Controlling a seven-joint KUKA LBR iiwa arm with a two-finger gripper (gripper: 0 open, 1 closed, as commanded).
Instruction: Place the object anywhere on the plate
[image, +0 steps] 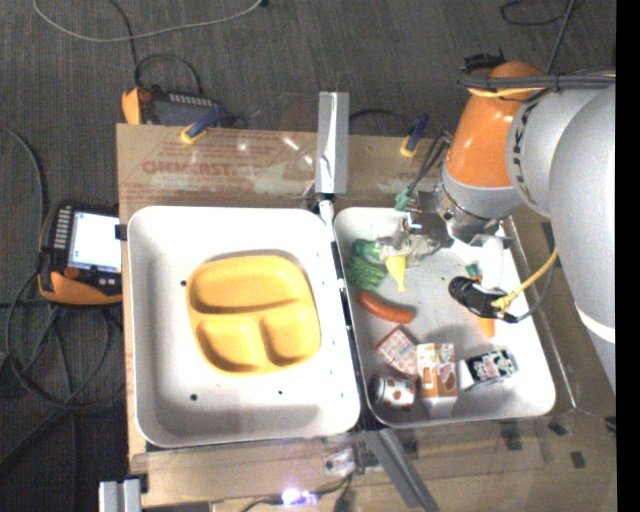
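A yellow plate (255, 310) with three compartments lies in the left bin (160, 400). My gripper (413, 238) hangs over the back of the right bin (535, 395). Just below and left of it is a small yellow piece (397, 270), next to a green toy vegetable (364, 264). Whether the gripper touches the yellow piece is unclear. In front of them a red sausage (386, 307) rests on the bin floor.
Several small cartons (436, 364) and a can (395, 390) crowd the front of the right bin, with a dark carton (490, 367) at the right. An orange piece (487, 325) lies by the right wall. A ridge separates the two bins.
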